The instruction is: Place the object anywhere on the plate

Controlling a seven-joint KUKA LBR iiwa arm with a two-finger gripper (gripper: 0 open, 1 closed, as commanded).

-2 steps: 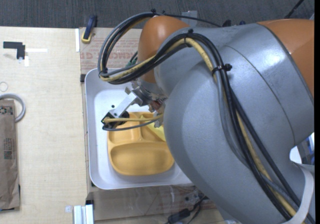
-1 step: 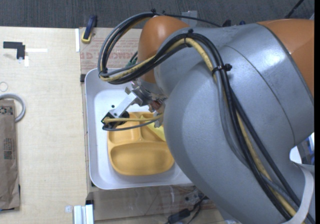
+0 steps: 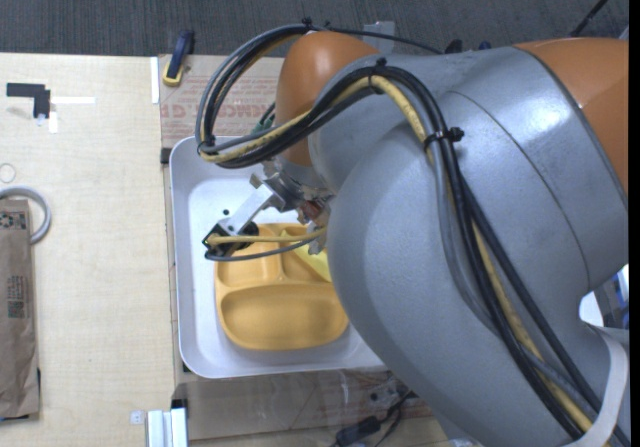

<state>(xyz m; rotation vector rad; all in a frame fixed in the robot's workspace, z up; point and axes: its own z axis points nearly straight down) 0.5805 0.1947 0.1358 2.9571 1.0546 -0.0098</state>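
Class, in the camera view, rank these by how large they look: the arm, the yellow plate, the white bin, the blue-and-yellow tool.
1. Arm, though nearness to the camera inflates it.
2. Bin.
3. Plate, partly hidden.
4. Tool.

Yellow divided plate (image 3: 280,320) flat in white bin (image 3: 190,265), partly under arm.

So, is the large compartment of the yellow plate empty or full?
Empty: the yellow plate's large compartment shows bare yellow surface. The arm hides its right part.

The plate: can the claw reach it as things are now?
Probably yes. The claw already hangs over the upper left corner of the yellow plate in the white bin, and nothing stands between them.
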